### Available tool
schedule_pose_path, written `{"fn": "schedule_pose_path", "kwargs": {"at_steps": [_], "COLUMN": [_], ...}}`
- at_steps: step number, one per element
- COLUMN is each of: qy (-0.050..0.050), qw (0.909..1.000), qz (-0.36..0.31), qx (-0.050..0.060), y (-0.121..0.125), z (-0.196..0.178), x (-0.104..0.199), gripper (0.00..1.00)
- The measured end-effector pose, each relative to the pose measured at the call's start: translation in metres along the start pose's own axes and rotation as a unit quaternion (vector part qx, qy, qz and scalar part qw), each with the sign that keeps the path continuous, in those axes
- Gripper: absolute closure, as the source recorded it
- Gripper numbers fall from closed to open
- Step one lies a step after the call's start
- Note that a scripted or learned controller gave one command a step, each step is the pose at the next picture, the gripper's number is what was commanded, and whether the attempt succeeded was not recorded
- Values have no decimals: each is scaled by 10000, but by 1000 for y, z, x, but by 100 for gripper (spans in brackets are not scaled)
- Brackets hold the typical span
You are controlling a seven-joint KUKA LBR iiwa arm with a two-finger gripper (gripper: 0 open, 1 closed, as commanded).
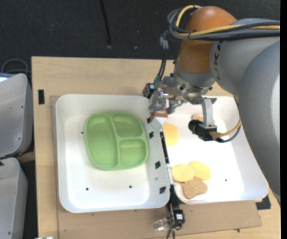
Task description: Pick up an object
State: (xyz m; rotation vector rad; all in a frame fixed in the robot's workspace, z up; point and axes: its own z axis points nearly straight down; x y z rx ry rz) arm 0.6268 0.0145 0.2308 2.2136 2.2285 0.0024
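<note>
- Wooden bench [44, 73] fills the middle of the frame, 2 shallow white bins side by side on it.
- Left bin [69, 183] sits center-left; right bin [233, 183] center-right, their inner walls touching along a divider running top to bottom near mid-frame.
- Green divided plate [116, 141] lies flat in the left bin, 3 compartments, nothing in them.
- Arm [243, 54] comes in from the upper right, grey body, orange band [203, 24] above the wrist.
- Gripper [158, 111] hangs at the top of the divider, over the upper-left corner of the right bin.
- Gripper state: cannot tell, the wrist blocks the view from above.
- Small orange-brown bit shows right at the gripper tip; cannot tell if it is an object or part of the tool.
- Pale yellow piece [170, 133] lies in the right bin just below the gripper, close to the divider, apart from the tip.
- 2 yellow round slices [191, 172] overlap in the lower left of the right bin.
- Brown toast-like piece [194, 187] touches the slices from below, near the bin's bottom wall.
- Black cable fitting [203, 129] hangs off the wrist over the right bin, center.
- Grey padded shapes [4, 113] at the left edge of the frame, off the bench.
</note>
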Motion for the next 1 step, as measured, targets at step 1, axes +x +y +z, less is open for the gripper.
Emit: {"fn": "schedule_pose_path", "kwargs": {"at_steps": [1], "qy": [7], "qw": [10000], "qz": [-2], "qx": [-4], "y": [5], "z": [-9], "x": [50], "gripper": [100]}}
